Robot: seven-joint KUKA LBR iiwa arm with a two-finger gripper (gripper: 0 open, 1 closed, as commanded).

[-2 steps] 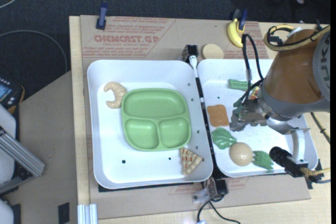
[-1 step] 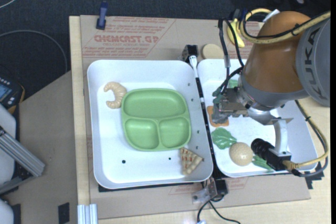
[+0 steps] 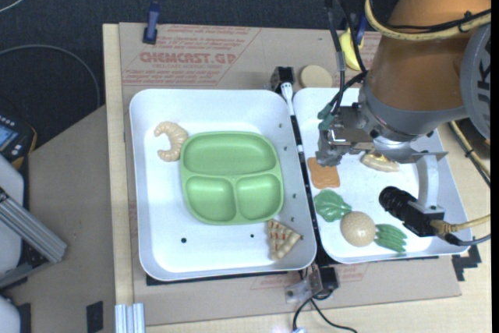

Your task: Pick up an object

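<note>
My gripper (image 3: 330,150) hangs low over the left part of the right bin (image 3: 448,191), directly above an orange square cracker (image 3: 324,174) and close to it or touching it. In front of the cracker lie a green leafy piece (image 3: 331,205), a beige ball (image 3: 359,228) and a green ribbed piece (image 3: 391,236). A pale beige piece (image 3: 380,162) peeks out from under the wrist. The arm hides the rear of this bin.
The left bin (image 3: 144,168) holds a green divided plate (image 3: 231,175), a beige croissant (image 3: 171,139) at its left and a tan waffle piece (image 3: 281,238) at its front right. A round beige object (image 3: 316,76) sits on the board behind the bins.
</note>
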